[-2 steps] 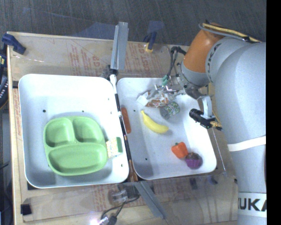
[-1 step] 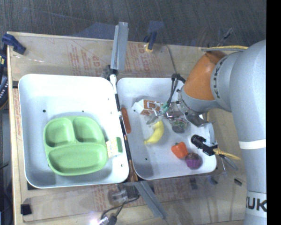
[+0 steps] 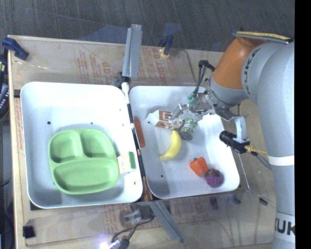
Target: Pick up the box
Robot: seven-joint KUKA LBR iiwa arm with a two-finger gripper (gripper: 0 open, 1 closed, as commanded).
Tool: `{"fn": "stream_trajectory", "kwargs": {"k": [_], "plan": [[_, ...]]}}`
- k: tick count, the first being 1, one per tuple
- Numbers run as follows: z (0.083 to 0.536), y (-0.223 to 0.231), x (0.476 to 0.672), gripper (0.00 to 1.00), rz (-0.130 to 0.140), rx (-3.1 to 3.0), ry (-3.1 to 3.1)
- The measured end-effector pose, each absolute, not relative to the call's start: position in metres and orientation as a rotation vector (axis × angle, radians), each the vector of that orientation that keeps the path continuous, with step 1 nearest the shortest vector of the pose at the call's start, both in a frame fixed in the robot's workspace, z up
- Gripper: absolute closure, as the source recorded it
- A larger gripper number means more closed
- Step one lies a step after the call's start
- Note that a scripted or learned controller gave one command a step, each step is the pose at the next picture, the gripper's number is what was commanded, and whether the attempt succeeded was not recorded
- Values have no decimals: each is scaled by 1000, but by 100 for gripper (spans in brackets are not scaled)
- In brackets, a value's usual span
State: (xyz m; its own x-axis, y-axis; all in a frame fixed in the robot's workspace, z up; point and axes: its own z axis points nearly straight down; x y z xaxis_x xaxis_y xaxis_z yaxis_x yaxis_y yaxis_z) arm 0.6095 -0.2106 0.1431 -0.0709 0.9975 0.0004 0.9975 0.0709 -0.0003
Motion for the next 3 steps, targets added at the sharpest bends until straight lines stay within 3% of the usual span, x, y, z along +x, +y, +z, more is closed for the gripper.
{"fn": "stream_trajectory", "kwargs": {"k": [1,2,3], "plan": [[92,-146,613,0,2,-2185,-2256],[93,-140,656,0,8,-2114,-2325],[143,-204,654,0,0,-2228,-2215]]}}
